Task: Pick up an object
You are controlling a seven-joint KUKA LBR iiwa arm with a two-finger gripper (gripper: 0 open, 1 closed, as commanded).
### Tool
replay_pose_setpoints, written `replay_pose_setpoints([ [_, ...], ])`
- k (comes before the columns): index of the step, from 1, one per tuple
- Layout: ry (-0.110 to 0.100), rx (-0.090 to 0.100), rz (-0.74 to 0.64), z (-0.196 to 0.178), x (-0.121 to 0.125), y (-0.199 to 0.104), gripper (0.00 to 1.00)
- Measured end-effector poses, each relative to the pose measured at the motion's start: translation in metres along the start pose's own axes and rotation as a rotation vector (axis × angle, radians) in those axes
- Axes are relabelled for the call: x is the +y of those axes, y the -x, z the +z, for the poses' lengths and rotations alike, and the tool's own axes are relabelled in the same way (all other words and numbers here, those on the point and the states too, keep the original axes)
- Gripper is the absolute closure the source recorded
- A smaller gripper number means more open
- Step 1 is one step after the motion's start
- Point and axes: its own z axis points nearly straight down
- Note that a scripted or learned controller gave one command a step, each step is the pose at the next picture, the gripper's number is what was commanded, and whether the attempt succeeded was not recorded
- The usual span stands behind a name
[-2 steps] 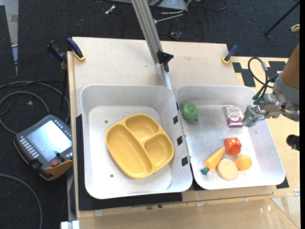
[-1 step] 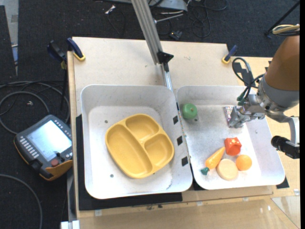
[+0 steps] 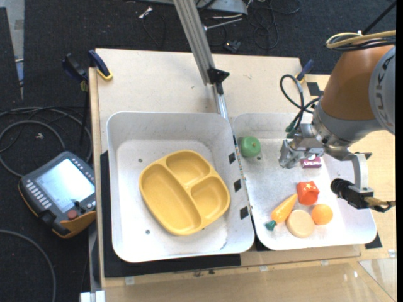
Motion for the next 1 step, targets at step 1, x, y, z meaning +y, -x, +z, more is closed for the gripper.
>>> replay_pose_setpoints([
  [1,0.000,0.000,0.000,0.0057,-0.0001,-0.0466,1.00],
])
